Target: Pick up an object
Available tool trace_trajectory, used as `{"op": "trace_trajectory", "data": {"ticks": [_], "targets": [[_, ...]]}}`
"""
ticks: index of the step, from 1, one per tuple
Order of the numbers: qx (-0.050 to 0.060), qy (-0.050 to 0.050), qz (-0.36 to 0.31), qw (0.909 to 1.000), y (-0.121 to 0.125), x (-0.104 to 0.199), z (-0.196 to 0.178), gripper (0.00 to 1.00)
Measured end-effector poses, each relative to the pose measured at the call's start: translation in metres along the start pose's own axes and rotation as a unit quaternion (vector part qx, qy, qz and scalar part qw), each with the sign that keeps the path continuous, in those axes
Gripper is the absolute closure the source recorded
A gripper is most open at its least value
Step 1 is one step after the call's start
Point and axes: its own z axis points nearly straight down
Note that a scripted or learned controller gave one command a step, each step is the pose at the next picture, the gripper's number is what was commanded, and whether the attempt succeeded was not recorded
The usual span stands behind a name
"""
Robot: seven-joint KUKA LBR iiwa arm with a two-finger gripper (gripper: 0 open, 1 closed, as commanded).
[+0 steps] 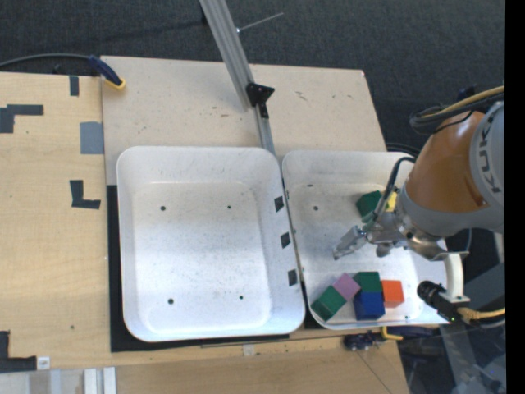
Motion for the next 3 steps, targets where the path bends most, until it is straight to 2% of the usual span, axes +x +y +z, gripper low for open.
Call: {"op": "trace_trajectory", "data": {"ticks": [1,2,3], "targets": [[0.0,0.0,0.0,1.0,0.001,0.0,0.064,0.0],[-0.002,0.0,0.0,1.0,0.0,0.001,0.076,0.0],[-0.002,0.0,0.0,1.0,0.0,0.001,0.065,1.0]]}}
